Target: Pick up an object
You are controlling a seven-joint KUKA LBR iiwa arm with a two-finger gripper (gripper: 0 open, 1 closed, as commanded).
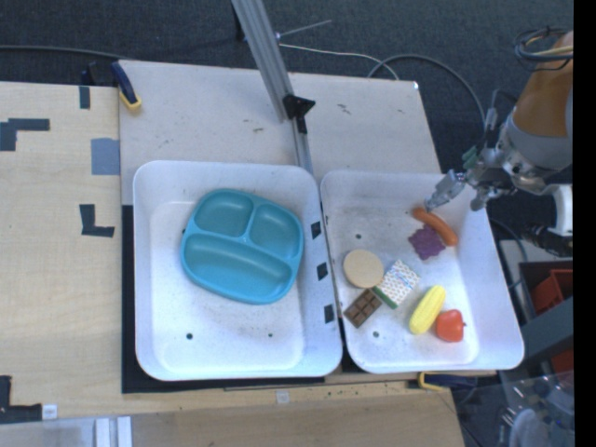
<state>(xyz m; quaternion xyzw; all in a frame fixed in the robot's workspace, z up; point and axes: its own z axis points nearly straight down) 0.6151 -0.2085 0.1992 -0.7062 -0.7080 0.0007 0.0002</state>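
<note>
The right bin holds several toy foods: an orange carrot, a purple piece, a round tan cookie, a checkered packet, a brown chocolate bar, a yellow corn cob and a red tomato. My gripper hovers over the bin's far right corner, just beyond the carrot. Its fingers are open and nothing sits between them.
The left bin carries a blue divided plate. A grey metal pole slants down to the rims between the bins. Cables trail behind the right bin. The arm's orange band is at the right.
</note>
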